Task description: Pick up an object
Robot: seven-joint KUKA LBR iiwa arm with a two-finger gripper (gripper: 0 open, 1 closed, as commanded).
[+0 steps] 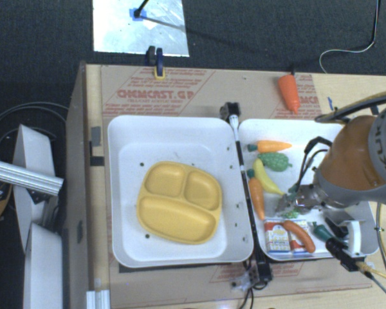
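In the right bin [373, 240], at the near edge, lie a small box [278, 236] and a sausage [300, 234]. Just above them the gripper [291, 204] hangs low; if it is released or clenched, I cannot tell. Farther are a banana [265, 176], a green vegetable [276, 162] and a carrot [273, 146].

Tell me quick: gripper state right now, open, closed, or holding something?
Gripper: low over the right bin, beside the banana and a carrot; open or closed cannot be told, and no object is seen in its grasp.
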